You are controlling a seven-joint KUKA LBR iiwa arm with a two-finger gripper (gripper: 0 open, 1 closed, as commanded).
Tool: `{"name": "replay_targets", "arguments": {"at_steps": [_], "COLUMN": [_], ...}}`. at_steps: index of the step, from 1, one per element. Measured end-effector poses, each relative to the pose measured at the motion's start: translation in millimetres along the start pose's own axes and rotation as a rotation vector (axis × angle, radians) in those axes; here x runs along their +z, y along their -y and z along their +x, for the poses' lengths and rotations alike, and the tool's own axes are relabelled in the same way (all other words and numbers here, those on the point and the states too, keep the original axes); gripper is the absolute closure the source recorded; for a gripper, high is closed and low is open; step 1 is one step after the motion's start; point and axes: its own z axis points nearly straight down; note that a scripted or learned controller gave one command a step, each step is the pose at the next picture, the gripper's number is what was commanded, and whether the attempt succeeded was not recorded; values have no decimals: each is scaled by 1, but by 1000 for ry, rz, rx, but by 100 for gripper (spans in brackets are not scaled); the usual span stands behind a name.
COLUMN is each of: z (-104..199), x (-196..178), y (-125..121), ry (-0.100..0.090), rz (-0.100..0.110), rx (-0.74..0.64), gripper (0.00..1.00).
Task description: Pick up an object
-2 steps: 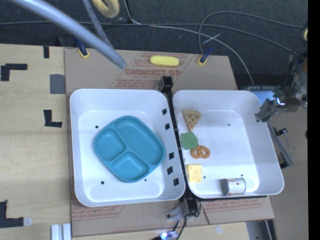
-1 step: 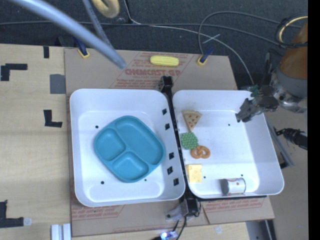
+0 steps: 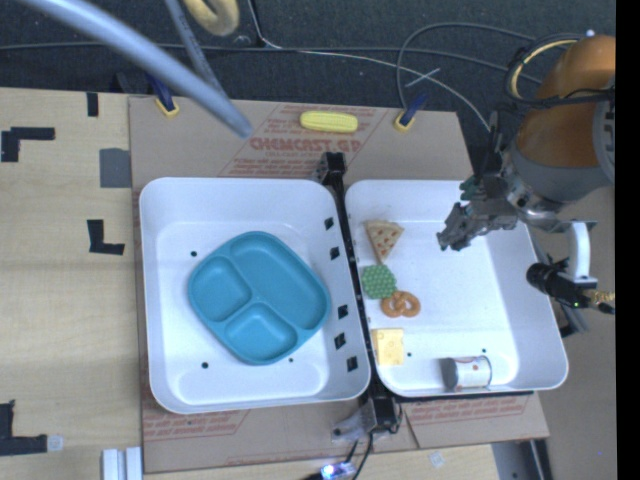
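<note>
The dark two-finger gripper [image 3: 452, 238] hovers over the right white bin [image 3: 520, 313], near the tan triangular cracker [image 3: 383, 237]; its jaws' state seems impossible to tell.

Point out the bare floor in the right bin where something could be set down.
Right bin: bare white floor between the pretzel and the right wall, down to the can. Crowded along the divider: waffle wedge, green piece, pretzel, yellow square.

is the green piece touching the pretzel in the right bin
Cannot tell. In the camera view the green piece sits just above the pretzel, their edges meeting or nearly so, with no plain gap or contact.
</note>
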Motion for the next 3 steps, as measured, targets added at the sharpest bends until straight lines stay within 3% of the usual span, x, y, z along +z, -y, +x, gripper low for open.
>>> {"name": "replay_targets", "arguments": {"at_steps": [3], "z": [186], "x": [10], "y": [14], "ry": [0], "rz": [1], "rx": [-2], "gripper": [100]}}
